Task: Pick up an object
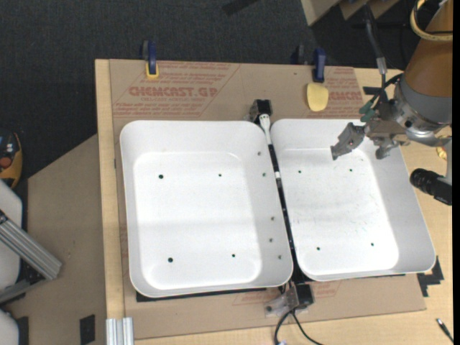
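My gripper [357, 149] hangs over the far part of the right white bin [402, 264], reaching in from the right. Its two grey fingers [343, 144] stand apart, open, with nothing between them. A small pale yellow object [317, 96] lies on the cardboard base just beyond the right bin's far rim, up and to the left of the gripper and apart from it.
The left white bin [136, 214] sits beside the right one, their rims meeting along a dark strip [277, 185]. Both rest on a cardboard sheet [180, 88] held by two blue clamps [150, 52] at the far edge. Cables and a connector [291, 304] lie at the front.
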Controlling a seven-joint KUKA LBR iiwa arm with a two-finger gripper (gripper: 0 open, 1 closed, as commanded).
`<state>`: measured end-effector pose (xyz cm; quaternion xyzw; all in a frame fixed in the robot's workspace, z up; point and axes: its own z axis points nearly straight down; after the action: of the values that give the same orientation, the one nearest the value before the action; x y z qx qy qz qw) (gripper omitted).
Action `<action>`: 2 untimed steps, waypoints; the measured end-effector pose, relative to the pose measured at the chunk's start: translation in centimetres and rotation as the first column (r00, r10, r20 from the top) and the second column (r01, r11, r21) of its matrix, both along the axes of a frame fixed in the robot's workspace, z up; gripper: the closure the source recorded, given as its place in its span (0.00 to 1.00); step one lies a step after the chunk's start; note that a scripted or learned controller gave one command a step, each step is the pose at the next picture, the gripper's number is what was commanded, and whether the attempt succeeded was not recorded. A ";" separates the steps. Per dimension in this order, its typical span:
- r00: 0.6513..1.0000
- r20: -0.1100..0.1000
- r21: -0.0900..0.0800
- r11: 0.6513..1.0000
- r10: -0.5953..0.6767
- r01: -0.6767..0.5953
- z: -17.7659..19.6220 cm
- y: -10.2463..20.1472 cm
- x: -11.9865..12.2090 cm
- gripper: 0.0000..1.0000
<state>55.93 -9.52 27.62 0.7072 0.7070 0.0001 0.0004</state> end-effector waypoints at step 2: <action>1.000 0.009 0.000 1.000 0.005 -0.005 7.2 3.1 2.9 1.00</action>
<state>58.85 -6.39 34.83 0.7053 0.7088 0.0033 0.0035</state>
